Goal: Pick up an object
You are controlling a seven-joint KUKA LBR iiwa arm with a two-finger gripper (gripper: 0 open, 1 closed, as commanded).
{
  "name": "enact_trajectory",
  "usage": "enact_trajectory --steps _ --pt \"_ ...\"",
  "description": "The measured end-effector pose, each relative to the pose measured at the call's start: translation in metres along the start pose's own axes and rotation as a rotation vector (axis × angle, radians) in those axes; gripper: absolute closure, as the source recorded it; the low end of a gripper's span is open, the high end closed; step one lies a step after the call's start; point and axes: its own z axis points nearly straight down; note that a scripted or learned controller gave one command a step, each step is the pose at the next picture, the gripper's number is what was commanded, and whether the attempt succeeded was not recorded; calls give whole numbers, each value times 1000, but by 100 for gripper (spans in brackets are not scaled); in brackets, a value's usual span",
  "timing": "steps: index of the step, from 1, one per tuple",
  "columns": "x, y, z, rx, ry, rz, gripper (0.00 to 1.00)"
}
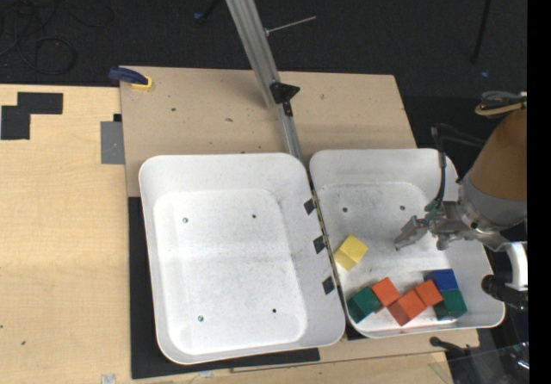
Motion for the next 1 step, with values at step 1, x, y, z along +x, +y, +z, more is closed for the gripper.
enact_trajectory --steps 1 --pt "-2 1 -13 -4 -1 6 100"
